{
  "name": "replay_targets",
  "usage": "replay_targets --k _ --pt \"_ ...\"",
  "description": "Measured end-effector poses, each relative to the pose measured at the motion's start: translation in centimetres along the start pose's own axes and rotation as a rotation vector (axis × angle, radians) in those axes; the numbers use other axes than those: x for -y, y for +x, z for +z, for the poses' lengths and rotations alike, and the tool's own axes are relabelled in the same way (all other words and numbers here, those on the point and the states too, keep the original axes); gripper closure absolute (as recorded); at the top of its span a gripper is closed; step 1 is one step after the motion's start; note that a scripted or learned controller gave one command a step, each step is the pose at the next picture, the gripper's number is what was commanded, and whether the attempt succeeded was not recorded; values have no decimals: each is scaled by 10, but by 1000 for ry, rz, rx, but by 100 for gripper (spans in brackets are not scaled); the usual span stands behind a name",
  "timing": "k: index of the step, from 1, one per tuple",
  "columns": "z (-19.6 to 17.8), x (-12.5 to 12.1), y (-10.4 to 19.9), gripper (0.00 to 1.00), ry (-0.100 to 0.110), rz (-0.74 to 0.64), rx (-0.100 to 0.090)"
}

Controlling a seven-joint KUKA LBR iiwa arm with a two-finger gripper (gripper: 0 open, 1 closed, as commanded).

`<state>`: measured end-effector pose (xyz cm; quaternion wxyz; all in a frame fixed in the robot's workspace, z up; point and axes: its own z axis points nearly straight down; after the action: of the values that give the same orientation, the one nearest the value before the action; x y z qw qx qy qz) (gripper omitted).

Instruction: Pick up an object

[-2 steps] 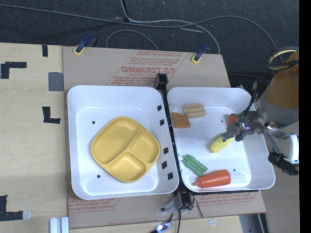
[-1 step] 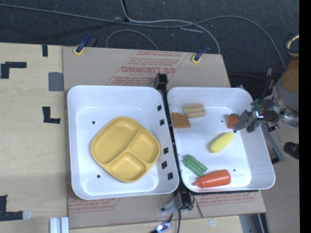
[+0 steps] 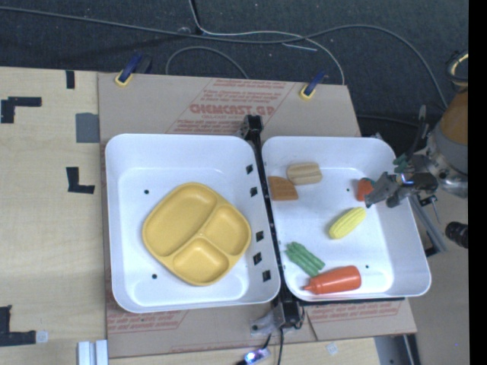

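Small red object [image 3: 364,188] lay in the right bin [image 3: 409,268], near its right wall, and the end effector [image 3: 384,192] sat just beside it on its right, seemingly touching it; whether that object was actually gripped could not be told, nor whether the end effector was released or clenched, since the dark tip was too blurred to read.

The desk [image 3: 46,226] was pale wood with black marks, and a cardboard sheet [image 3: 228,105] with red print lay across it under both bins. The left bin [image 3: 116,204] held a yellow divided plate [image 3: 196,234], turned at a slant and taking up most of the floor. The two bins touched along their inner walls, where black clips [image 3: 259,238] ran down the seam. The grey arm [image 3: 450,139] reached in over the right bin's right rim.

In the right bin, an orange-red carrot-like piece [image 3: 333,280] lay along the front wall. An ear of yellow corn [image 3: 347,223] lay in the middle, below and left of the end effector, near the red object but apart from it. A green pod bundle [image 3: 305,258] lay just above the carrot-like piece's left end. A tan block [image 3: 303,173] and a brown wedge [image 3: 282,189] sat close together by the seam, well apart from the end effector.

Two blue and yellow clamps [image 3: 131,69] held the cardboard's far edge, and thin cables [image 3: 228,33] trailed over the dark floor beyond
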<state>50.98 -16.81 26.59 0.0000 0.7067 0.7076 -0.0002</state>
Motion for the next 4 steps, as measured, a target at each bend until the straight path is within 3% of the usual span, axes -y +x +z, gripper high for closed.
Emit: replay_targets --k 2,4 --pt "2 -6 103 100 1 -3 0" --pt "34 2 218 100 3 -5 -1"
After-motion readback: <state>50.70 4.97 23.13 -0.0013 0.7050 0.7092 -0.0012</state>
